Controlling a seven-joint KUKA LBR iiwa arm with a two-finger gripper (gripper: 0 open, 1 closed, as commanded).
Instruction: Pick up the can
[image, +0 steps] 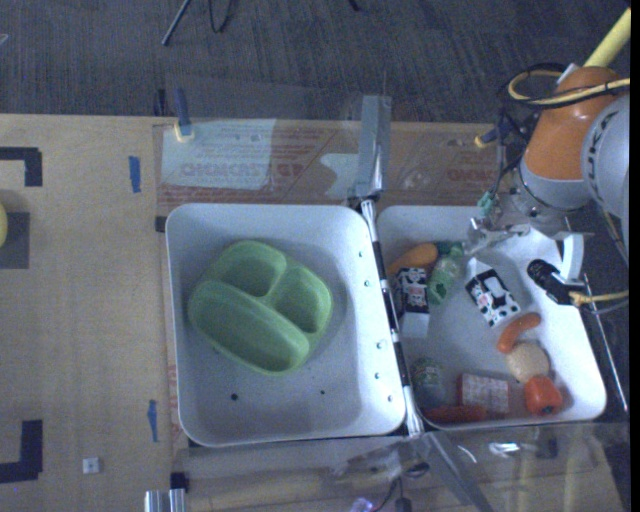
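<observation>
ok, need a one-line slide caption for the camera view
KUKA arm's pincer hovers at the right bin's top edge over mixed items; the can lies near its bottom-left corner; green tray in left bin.

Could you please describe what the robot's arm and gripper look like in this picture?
The arm is grey with a rounded orange band above the wrist. Yellow and dark cables loop around that joint. Below it sits the gripper, a small pale metallic part with a greenish spot, too blurred to show detail.
</observation>
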